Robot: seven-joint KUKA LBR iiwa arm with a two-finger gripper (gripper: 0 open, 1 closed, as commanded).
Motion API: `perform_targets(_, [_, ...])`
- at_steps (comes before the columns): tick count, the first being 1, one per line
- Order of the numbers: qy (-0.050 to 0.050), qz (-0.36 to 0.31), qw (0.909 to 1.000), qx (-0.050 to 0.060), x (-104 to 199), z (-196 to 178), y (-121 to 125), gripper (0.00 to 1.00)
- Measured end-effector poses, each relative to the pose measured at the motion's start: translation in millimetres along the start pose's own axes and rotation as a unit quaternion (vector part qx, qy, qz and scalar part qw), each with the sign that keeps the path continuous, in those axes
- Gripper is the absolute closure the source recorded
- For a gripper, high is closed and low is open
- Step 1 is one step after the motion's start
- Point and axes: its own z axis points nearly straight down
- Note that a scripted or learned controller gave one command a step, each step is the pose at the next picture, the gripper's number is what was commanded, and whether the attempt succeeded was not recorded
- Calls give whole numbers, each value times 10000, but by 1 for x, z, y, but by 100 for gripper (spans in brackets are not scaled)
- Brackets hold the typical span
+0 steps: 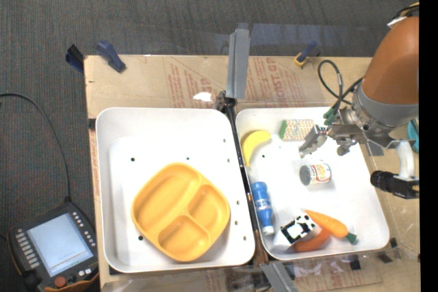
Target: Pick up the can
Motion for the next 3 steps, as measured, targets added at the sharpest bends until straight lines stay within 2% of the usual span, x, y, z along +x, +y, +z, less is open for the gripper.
perform_targets(1, [0, 469, 9989, -10, -39, 107, 8, 0])
perform_targets(2, [4, 499, 9987, -24, -82, 148, 13, 0])
perform_targets(3, [11, 525, 9986, -31, -83, 137, 14, 100])
